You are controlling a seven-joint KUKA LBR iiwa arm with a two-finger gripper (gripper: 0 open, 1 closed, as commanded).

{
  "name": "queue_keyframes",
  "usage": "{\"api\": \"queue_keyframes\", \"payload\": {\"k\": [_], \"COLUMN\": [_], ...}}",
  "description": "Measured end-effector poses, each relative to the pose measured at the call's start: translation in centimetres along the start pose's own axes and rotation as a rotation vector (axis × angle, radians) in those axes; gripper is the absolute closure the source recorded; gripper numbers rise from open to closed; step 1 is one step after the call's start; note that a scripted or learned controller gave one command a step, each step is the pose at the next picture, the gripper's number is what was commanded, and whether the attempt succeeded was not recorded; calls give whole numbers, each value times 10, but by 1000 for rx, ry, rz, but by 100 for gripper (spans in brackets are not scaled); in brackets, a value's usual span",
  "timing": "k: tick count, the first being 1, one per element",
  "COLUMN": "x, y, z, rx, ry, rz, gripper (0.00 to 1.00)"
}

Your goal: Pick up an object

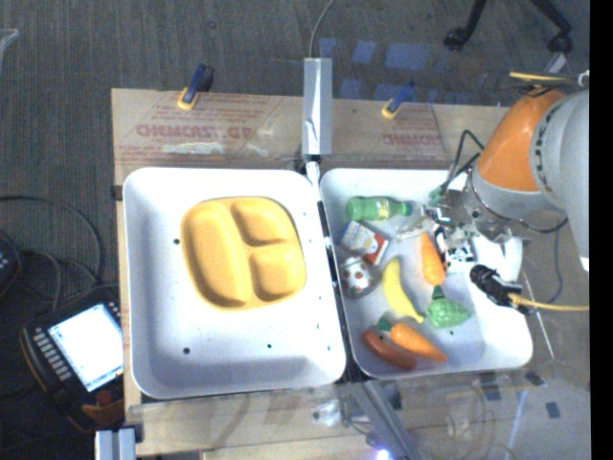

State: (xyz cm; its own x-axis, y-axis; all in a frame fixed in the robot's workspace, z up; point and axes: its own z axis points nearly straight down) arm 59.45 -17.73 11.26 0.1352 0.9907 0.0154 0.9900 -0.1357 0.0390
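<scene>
Jaws state: can't tell, gripper (448,230) buried in wrist clutter, seemingly just above the small carrot (432,260). Arm (536,156) reaches in from the carrot's right, wrist angled down. Carrot lies in right bin (498,348), right of the banana (399,290).

Yellow sectioned tray (244,250) in the left bin (153,353); 2 clamps (198,81) on the bench's far edge.

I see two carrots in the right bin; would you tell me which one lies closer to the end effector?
The upper carrot, lying just below the end effector. The other carrot lies at the bin's near edge, beside a red-brown item.
</scene>
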Motion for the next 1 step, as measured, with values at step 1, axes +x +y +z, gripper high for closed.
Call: {"api": "queue_keyframes", "payload": {"k": [1], "x": [2], "y": [-15], "z": [-1], "rx": [-29], "ry": [-4], "rz": [84], "gripper": [0]}}
